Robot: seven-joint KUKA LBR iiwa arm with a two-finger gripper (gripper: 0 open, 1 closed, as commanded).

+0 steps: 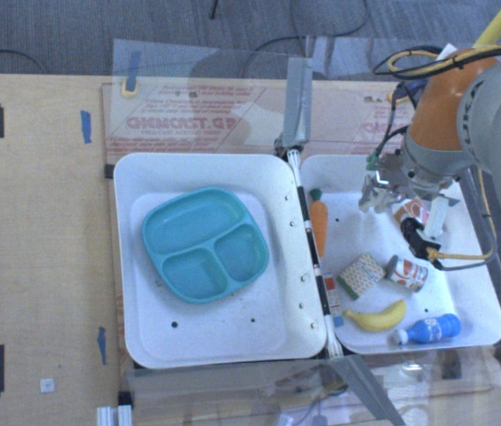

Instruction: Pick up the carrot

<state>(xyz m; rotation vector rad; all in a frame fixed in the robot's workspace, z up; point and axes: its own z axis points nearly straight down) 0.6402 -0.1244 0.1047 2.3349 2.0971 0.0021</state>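
The carrot (319, 224) is orange with a small green top and lies lengthwise along the left wall of the right bin (490, 322). My gripper (374, 194) hangs over the upper middle of that bin, to the right of the carrot and slightly farther back, apart from it. The grey arm with its orange band (441, 105) comes in from the upper right. Nothing shows between the fingers.
The right bin also holds a small patterned box (361, 275), a can (407, 273), a banana (375, 317), a blue bottle (428, 329) and a packet (413, 211) partly under the wrist. A teal divided plate (204, 243) lies in the left bin (144, 327).
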